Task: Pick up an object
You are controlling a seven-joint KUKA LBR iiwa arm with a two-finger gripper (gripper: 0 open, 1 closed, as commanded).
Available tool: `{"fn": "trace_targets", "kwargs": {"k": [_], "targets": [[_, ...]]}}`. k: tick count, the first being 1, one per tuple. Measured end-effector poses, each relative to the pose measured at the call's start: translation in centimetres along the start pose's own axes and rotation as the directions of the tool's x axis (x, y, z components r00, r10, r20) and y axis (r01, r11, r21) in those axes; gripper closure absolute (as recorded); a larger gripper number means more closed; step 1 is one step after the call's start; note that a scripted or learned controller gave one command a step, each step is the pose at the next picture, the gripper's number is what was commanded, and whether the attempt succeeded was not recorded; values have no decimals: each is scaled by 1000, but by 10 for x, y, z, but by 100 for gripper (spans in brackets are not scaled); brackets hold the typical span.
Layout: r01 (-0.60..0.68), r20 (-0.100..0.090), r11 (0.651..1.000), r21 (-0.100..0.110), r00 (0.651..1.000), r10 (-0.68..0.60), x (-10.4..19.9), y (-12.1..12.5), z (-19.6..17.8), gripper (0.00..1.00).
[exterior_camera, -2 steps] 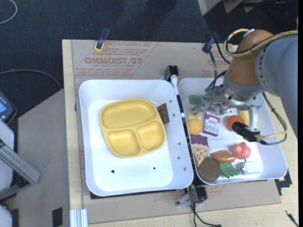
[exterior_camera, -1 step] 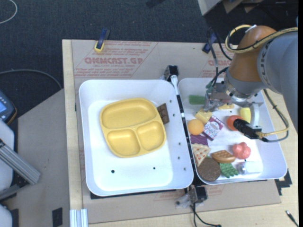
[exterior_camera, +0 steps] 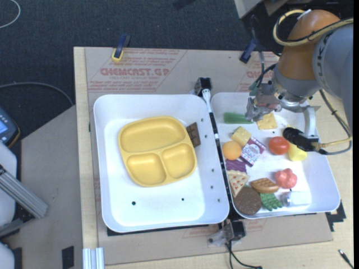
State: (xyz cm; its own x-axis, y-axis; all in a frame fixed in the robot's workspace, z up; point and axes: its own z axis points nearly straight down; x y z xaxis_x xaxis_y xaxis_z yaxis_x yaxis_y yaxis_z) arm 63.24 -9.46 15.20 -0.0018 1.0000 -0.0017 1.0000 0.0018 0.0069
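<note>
Desk point(exterior_camera: 140, 240) of brown board carries two white bins side by side. Nearest the camera in the right bin point(exterior_camera: 331, 198) lie a brown cookie point(exterior_camera: 247, 202), a green piece point(exterior_camera: 271, 202) and a white item point(exterior_camera: 297, 198) along the front wall. Just behind them sit a waffle wedge point(exterior_camera: 236, 179), a bread roll point(exterior_camera: 263, 185) and a red strawberry-like toy point(exterior_camera: 286, 178). Further back are a purple piece point(exterior_camera: 235, 165), an orange ball point(exterior_camera: 231, 150), a purple-and-white packet point(exterior_camera: 253, 150), a tomato point(exterior_camera: 279, 145) and a yellow piece point(exterior_camera: 298, 154) beside it. A pale yellow block point(exterior_camera: 242, 134) lies behind the packet, and a cheese wedge point(exterior_camera: 268, 121) and a green strip point(exterior_camera: 236, 117) lie near the far wall.

The left bin point(exterior_camera: 106, 150) holds a yellow tray point(exterior_camera: 157, 150) with three compartments, and a brown chocolate bar point(exterior_camera: 193, 134) leans at the tray's right edge.

The gripper point(exterior_camera: 258, 110) hangs low over the far part of the right bin, between the green strip and the cheese wedge, close to both. The fingers are too small and dark here to tell whether they are released or clenched, and no toy can be made out between them. The grey arm with its orange band point(exterior_camera: 305, 38) rises behind it to the right.
</note>
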Motion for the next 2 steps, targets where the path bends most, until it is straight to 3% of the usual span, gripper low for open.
{"fn": "trace_targets", "kwargs": {"k": [1,2], "targets": [[-1,0,1000,-2,1000,1,0,-4,-63,100],[-1,0,1000,1,1000,1,0,-3,-74,100]]}}
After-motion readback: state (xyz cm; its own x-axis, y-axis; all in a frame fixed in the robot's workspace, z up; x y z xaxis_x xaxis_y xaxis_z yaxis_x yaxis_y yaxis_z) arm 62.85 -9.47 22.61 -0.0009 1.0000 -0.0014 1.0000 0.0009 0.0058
